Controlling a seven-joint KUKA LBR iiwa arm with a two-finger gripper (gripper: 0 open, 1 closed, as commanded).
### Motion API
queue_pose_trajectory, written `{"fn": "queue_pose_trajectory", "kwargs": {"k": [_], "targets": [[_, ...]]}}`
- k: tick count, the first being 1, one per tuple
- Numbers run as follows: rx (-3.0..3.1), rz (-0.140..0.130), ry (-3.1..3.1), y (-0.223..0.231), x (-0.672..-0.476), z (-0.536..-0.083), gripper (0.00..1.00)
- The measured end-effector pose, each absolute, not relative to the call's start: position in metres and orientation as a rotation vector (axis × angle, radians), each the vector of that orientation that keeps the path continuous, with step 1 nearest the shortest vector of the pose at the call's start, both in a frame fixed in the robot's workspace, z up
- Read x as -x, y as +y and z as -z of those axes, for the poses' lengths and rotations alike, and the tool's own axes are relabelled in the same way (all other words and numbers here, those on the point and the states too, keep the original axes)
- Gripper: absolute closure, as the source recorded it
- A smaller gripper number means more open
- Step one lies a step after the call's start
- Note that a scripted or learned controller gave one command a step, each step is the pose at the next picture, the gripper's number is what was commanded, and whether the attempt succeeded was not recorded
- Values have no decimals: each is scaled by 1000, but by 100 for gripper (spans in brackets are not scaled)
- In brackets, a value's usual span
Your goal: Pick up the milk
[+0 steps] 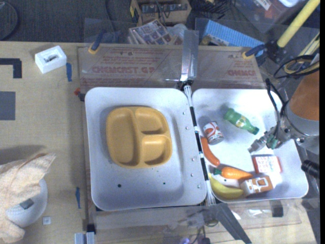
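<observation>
A slanted overhead view of a tabletop (30, 136) with two shallow white bins side by side. The left bin (101, 187) holds a yellow divided tray (138, 136). The right bin (289, 187) holds a green bottle (240, 120), a red can (213, 132), a hot dog (209, 152), a carrot (233, 174), a banana (226, 189), a red-and-white box (266, 163), and the milk (258, 185), a small orange-and-white carton lying on its side near the bin's front edge.

The arm enters from the right. Its hand (263, 142) hovers over the right bin; whether it is spread or closed cannot be told. The milk lies at about six o'clock from the hand, beyond the red-and-white box, its long axis running nine to three o'clock.
</observation>
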State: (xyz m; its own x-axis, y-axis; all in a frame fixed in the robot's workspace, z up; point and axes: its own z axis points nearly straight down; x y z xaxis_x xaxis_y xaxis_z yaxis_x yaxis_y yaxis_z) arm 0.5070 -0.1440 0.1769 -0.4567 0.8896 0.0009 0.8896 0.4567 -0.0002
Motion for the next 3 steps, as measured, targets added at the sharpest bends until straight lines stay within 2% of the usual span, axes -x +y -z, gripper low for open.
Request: {"fn": "queue_pose_trajectory", "kwargs": {"k": [1, 2, 3], "targets": [[1734, 0, -2619, -159, -480, -136, 100], [1283, 20, -2873, -195, -486, -90, 100], [819, 16, -3043, -200, -487, -90, 100]]}}
